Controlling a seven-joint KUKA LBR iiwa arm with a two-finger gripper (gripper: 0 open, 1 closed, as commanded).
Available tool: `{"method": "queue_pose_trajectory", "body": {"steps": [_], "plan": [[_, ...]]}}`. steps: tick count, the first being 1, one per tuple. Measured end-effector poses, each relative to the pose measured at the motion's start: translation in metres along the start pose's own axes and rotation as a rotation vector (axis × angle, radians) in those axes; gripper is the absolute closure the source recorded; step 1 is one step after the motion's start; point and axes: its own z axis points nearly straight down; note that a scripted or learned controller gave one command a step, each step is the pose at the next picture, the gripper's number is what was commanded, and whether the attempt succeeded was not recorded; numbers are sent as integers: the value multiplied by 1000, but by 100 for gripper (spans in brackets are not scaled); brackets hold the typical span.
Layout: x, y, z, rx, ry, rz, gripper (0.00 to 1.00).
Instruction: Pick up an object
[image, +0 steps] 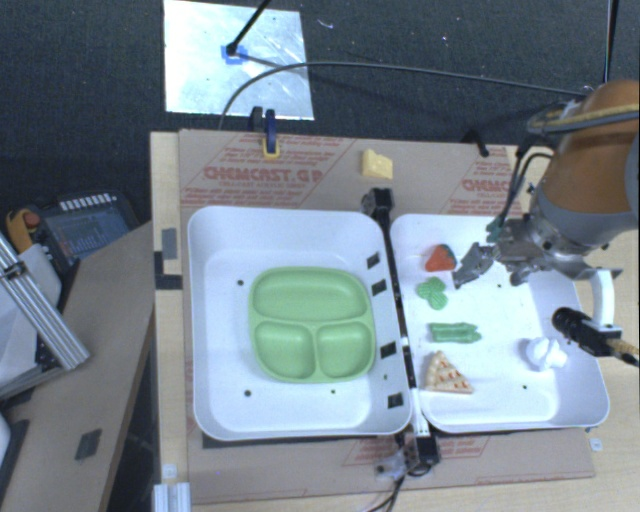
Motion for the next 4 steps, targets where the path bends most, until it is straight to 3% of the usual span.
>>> {"method": "queue_pose_trajectory", "body": {"steps": [1, 4], "plan": [[0, 2, -5, -11, -1, -2, 0], [-5, 5, 135, -6, 0, 0, 0]]}}
